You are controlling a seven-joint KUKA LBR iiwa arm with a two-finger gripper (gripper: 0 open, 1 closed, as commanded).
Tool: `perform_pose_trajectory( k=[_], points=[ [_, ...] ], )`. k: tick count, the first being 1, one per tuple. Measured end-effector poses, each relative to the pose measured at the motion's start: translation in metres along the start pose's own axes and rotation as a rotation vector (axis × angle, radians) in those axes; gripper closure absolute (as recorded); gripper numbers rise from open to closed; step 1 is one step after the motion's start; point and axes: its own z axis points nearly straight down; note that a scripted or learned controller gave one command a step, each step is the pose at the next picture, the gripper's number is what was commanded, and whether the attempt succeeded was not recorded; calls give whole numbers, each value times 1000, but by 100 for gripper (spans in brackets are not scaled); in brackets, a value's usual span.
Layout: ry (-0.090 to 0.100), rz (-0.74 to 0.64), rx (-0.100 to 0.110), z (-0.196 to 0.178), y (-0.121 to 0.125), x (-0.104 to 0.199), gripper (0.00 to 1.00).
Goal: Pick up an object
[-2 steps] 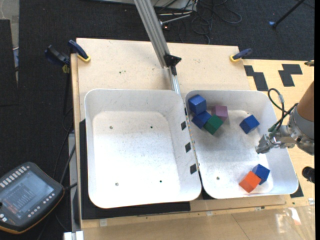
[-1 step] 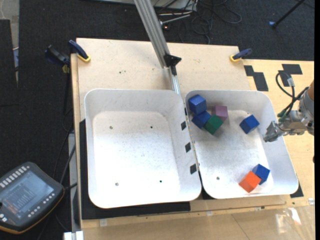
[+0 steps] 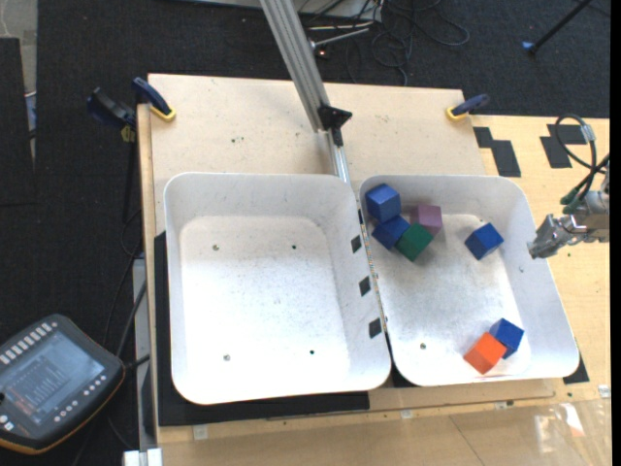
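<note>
Clearly we have several small cubes to choose from, all lying in the right bin [image 3: 543, 289], while the left bin [image 3: 184, 289] beside it holds none. Our gripper [image 3: 551, 237] sits at the right bin's outer edge, just past the rim, and nothing lies between its fingers; how far apart they stand we cannot tell at this size.

Nearest to it is a lone blue cube [image 3: 483, 240], well clear of its neighbours. Against the inner wall we see a tight cluster: a blue cube [image 3: 381, 202] on top, another blue cube [image 3: 391, 231], a green cube [image 3: 414, 243] and a pink cube [image 3: 428, 218], all touching. Near the front corner an orange cube [image 3: 484, 353] touches a further blue cube [image 3: 506, 336].

We judge these blocks to be light, rigid and not fragile, with flat, possibly smooth faces. We would take the lone blue cube across two opposite faces, squarely, since a grip on corners could let it twist out. The clustered ones leave little room for fingers.
</note>
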Motion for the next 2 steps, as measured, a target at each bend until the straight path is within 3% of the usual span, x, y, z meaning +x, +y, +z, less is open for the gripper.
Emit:
perform_pose_trajectory(
  k=[2],
  points=[
    [5, -4, 6, 8, 28, 102, 100]
  ],
)
